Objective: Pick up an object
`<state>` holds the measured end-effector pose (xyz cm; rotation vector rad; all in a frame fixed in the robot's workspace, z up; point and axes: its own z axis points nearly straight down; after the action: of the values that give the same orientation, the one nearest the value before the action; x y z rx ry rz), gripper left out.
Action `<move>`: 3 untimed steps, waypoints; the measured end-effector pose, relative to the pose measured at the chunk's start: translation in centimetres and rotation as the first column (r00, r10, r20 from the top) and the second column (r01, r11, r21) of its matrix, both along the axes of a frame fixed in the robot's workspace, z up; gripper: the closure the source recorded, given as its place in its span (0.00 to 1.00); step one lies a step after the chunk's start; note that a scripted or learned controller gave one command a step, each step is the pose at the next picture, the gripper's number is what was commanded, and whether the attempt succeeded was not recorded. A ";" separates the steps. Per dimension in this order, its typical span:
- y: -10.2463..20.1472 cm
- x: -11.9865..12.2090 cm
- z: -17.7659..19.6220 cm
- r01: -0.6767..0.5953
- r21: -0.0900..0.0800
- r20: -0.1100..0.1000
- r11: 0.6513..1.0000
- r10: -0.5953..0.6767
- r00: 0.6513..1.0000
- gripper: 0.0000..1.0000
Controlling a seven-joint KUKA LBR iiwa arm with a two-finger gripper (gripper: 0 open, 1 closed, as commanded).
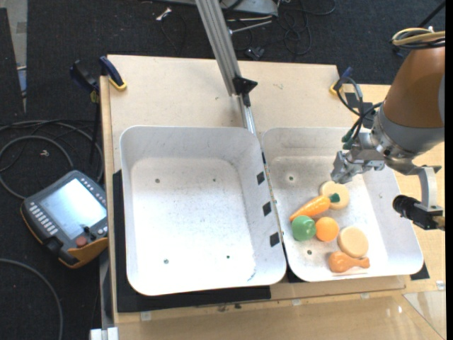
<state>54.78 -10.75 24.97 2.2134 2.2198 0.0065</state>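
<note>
Overhead slanted view of a wooden bench [184, 91] bearing two shallow white bins side by side. The left bin [141, 147] and the right bin [297, 144] meet along a shared edge near the centre of the bench.

The candidate objects all lie in the right bin, clustered in its near-right part. A toy carrot [311, 207] lies tilted, its thicker end touching a cream round piece with a green centre [335, 193]. Just below the carrot sit a green ball [303, 227] and an orange ball [326, 229], side by side and touching. To their right lies a pale tan disc [353, 241], and in front of it an orange pear-shaped piece [345, 262] near the bin's front wall.

The arm [421, 94], grey with an orange band, reaches in from the right. Its gripper [344, 173] hangs over the right bin, just above and behind the cream round piece. Whether the claw is wide or narrow cannot be told here, and no object is seen between its parts.

A slanted metal strut [219, 41] rises from the bench's far side. A teach pendant [67, 218] lies on the dark floor to the left, among black cables [28, 154].
</note>
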 end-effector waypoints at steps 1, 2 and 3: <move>0.0 0.1 2.3 0.000 0.000 -0.003 1.000 0.000 1.000 1.00; 6.2 1.3 1.1 -0.005 0.004 -0.009 1.000 0.005 1.000 1.00; 12.2 2.5 1.2 -0.006 0.004 -0.006 1.000 0.006 1.000 1.00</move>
<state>57.30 1.41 26.22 2.2119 2.2311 0.0039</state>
